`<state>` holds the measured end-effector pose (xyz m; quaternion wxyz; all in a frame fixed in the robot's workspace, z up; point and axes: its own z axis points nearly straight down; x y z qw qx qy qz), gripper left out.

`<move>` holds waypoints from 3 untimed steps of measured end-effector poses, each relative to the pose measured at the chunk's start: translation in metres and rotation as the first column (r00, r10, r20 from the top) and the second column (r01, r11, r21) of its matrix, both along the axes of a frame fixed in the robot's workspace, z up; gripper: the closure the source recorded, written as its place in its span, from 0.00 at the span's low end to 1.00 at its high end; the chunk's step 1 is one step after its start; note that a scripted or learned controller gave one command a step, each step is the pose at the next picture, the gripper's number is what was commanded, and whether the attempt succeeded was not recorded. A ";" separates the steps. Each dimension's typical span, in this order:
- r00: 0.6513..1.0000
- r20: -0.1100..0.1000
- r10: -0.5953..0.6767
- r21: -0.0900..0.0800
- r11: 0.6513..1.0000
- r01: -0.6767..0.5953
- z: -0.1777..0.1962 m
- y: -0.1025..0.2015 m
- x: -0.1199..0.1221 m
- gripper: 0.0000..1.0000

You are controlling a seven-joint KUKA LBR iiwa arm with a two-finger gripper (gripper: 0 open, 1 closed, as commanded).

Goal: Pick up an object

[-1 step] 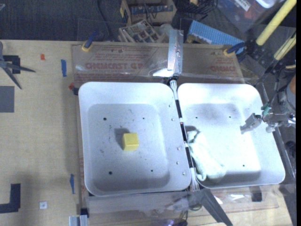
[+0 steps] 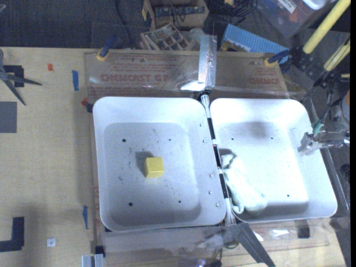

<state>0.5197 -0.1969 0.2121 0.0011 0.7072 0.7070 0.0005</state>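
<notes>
Inside, left bin point(image 2: 111, 121) holds yellow block point(image 2: 154, 167); right bin point(image 2: 289, 115), white cloth point(image 2: 242, 189) (crumpled).

A pale wooden bench point(image 2: 44, 166) fills the left and lower part of the camera view, its top marked by short strips of blue tape point(image 2: 75, 80) and a small orange tag point(image 2: 50, 67). 2 black squares lie near its left edge. A clear plastic sheet with red lettering point(image 2: 146, 75) runs along the far side of the bench, held by a yellow-handled clamp point(image 2: 104, 51). Beyond it lies dark carpet point(image 2: 61, 13), with a wooden crate of cables point(image 2: 173, 7) and a blue corrugated panel point(image 2: 245, 39). A yellow pole point(image 2: 328, 20) slants across the upper right corner.
</notes>
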 end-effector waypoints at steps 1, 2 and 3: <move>0.810 -0.001 0.586 0.001 0.810 -0.586 -0.061 0.011 0.013 1.00; 0.919 0.001 0.394 -0.002 0.919 -0.394 0.009 0.054 -0.019 1.00; 0.978 -0.001 -0.208 0.000 0.978 0.208 -0.028 0.111 0.029 1.00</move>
